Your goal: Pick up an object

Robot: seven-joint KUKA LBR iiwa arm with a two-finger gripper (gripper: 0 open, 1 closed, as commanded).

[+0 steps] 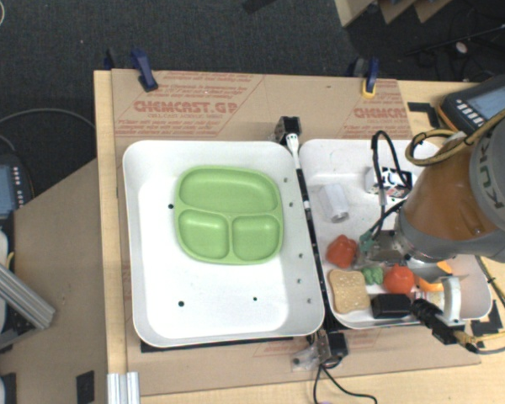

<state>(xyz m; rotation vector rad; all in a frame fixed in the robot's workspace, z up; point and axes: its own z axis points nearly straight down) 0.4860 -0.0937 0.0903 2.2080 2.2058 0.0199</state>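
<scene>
Hand: low in the right bin (353,154), at about (377,257), among the toy food; opening impossible to tell under the wrist.
Red piece (342,250): just left of the hand, likely light, stiff, smooth plastic; best pinched across its width.
Bread slice (349,291): flat against the floor, harder to take.
Left bin (151,251): green divided plate (229,215) only.
Worktop (202,99): brown board, clamped; room tight along the bin walls.

The two white bins (151,251) looked like smooth, slightly glossy plastic, as did the green divided tray (230,215) (matt by comparison). The bench (194,103) was brown printed cardboard, and the bread slice (349,290) looked rough and porous.
</scene>
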